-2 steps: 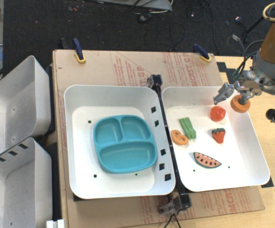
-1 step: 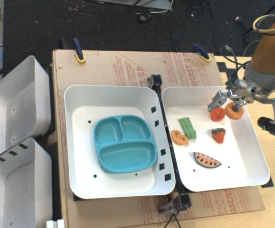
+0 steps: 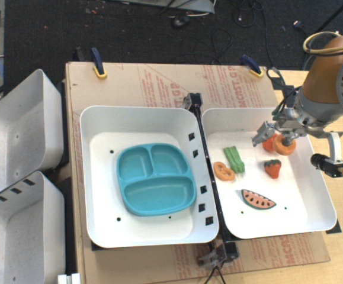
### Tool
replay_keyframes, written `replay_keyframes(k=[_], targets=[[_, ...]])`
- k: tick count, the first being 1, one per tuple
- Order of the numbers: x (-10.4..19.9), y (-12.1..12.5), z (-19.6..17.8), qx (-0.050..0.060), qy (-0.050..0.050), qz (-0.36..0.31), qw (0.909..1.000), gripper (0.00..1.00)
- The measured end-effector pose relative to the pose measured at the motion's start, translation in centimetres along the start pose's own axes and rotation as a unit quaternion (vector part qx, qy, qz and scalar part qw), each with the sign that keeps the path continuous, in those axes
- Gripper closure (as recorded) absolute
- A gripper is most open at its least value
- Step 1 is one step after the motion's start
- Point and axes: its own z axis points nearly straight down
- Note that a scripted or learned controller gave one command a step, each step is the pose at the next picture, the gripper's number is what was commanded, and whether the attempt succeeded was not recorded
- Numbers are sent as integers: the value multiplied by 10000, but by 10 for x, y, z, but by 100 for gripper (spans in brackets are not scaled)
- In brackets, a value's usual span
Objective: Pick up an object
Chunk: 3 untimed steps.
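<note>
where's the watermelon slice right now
In the camera view the watermelon slice lies in the right-hand bin, toward its near edge, just below the strawberry and to the right of the orange ring.

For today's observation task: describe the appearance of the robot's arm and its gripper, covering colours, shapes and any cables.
The arm is a rounded grey body with a broad orange band above the wrist. A thin pale cable loops over the top of the orange part. The gripper is a small metal-grey assembly with dark brackets. A white bracket with a black knob sticks out below the wrist.
</note>
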Motion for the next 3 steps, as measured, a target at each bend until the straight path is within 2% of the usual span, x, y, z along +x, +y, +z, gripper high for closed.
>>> replay_keyframes(k=[1,2,3], targets=[[1,1,51,-34,-10,-3,10000,0],[-1,3,36,-68,-37,-4,10000,100],[-4,7,-27,-37,-7,-11,10000,100]])
